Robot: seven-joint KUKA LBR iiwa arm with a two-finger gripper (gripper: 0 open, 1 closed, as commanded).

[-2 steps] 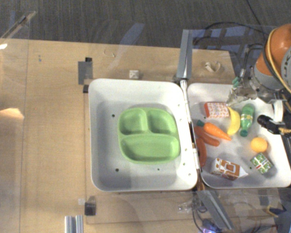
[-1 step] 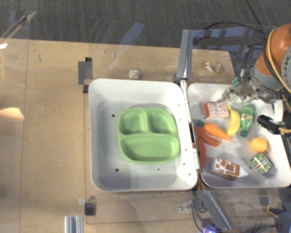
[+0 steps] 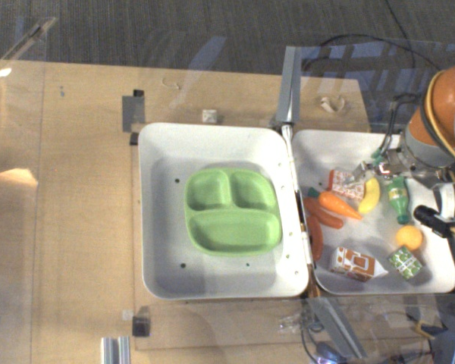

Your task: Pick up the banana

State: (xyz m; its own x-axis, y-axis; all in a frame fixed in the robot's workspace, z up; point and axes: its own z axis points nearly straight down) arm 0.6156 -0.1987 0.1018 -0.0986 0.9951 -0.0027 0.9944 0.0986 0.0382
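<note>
The banana (image 3: 370,195) lies in the right-hand bin (image 3: 440,283), just right of the carrot (image 3: 340,204) and beside a green bottle (image 3: 397,200). The claw (image 3: 387,162) sits just above the banana's upper end, so this looks like the approach. Whether it is open or closed I cannot tell. Next it must come down squarely over the banana and close.

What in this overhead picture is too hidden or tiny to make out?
- End effector: too small in the camera view to tell how it stands at the banana.
- Arm: cut off by the right edge.
- Carton print: too small to read.
- Hot dog: partly behind the bin wall.
</note>
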